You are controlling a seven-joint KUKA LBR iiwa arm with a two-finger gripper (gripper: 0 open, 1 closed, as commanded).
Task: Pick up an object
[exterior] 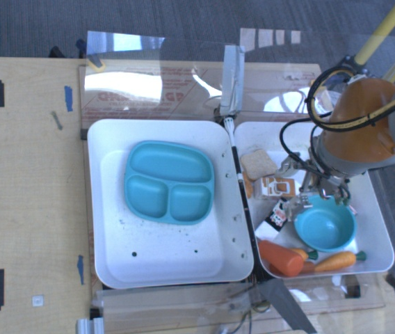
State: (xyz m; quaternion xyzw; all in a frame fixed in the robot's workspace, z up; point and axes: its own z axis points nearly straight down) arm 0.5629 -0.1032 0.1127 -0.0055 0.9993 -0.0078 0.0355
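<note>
Across the bench, largest to smallest: L bin [107,186] w/ blue divided plate [170,181]; R bin [382,245] w/ blue bowl [325,228], red-orange veg [281,257], carrot [335,261], beige sponge-like block [258,163], small cartons [279,186]. My gripper [317,186] hangs just above the bowl's far rim, whether parted or together I can't tell. Bowl, near R bin's middle, is judged light, stiff, slick plastic, prob. best pinched across its thin rim; carrot looks round, likely to roll.
</note>
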